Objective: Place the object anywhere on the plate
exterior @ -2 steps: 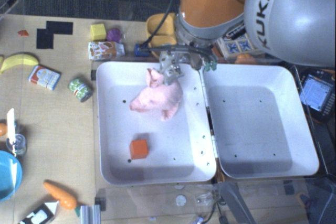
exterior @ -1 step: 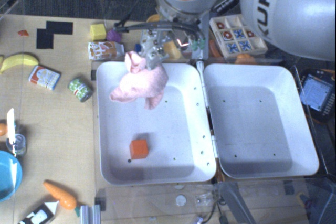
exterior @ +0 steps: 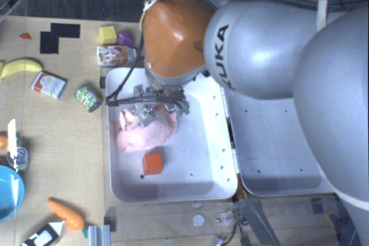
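Arm bulk is blocking much of what we're watching: the end effector (exterior: 157, 108) is hanging low over the pink plate (exterior: 144, 134) in the left bin (exterior: 199, 184), and we cannot tell how it stands, open or closed. We're seeing the orange block (exterior: 153, 163) lying just off the plate's near edge. The plate's far rim is hiding under the wrist.

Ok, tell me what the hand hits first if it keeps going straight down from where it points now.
Most likely the pink plate in the left bin: the hand hangs over its upper edge. The orange block sits off that line. Depth is hard to judge from above.
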You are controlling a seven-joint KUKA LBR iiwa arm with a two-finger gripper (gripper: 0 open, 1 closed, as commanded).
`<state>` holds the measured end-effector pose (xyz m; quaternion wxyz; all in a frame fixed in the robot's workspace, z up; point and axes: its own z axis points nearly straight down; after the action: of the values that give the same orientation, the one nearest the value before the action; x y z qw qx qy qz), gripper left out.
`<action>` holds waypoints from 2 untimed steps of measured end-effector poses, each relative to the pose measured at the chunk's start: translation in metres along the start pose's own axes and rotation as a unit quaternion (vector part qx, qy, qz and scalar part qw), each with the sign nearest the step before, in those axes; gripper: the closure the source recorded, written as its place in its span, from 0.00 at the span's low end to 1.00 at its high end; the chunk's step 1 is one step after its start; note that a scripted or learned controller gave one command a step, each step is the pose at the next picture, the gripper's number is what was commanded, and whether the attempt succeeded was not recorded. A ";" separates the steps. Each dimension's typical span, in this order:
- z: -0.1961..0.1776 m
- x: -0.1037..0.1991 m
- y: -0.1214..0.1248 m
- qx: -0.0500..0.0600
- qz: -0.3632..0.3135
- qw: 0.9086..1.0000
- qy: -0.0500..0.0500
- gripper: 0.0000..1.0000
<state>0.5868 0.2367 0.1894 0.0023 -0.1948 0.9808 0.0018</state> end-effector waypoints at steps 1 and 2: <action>-0.003 -0.012 -0.072 0.001 0.173 0.985 -0.003 1.00; 0.059 -0.013 -0.134 0.001 0.354 0.935 -0.002 1.00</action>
<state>0.6505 0.1186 0.1303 0.0034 0.1646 0.9863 0.0015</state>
